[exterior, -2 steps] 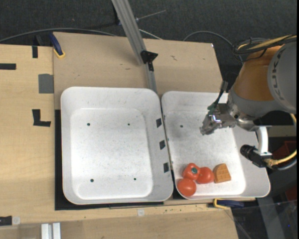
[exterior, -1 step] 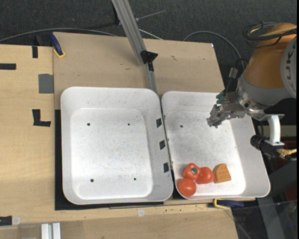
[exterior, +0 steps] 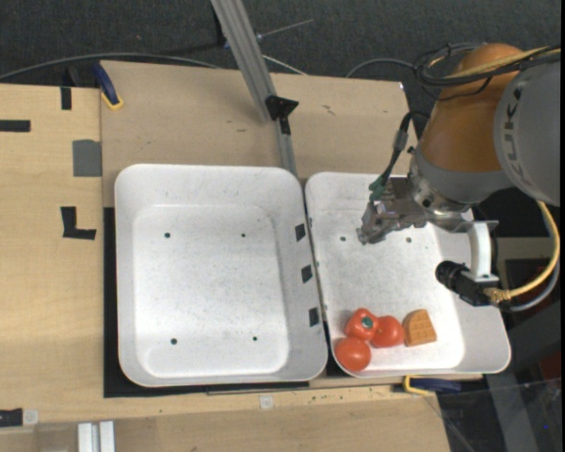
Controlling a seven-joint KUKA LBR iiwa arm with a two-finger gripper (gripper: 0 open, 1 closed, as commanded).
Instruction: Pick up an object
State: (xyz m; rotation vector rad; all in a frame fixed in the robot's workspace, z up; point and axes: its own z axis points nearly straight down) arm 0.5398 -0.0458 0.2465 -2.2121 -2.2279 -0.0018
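Camera view shows the gripper [exterior: 375, 226] over the right bin [exterior: 358, 271], right of center; its grip state is unclear. Red tomatoes [exterior: 367, 335] sit lower right.

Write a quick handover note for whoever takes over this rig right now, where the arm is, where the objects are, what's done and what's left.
End effector: over the upper part of the right bin, nothing visibly held.
Objects: red toys and an orange block clustered at the right bin's near edge, apart from the end effector.
Left bin: beside it, no arm over it.
Done: no pick yet.
Left: move to the cluster, grasp one object, lift.
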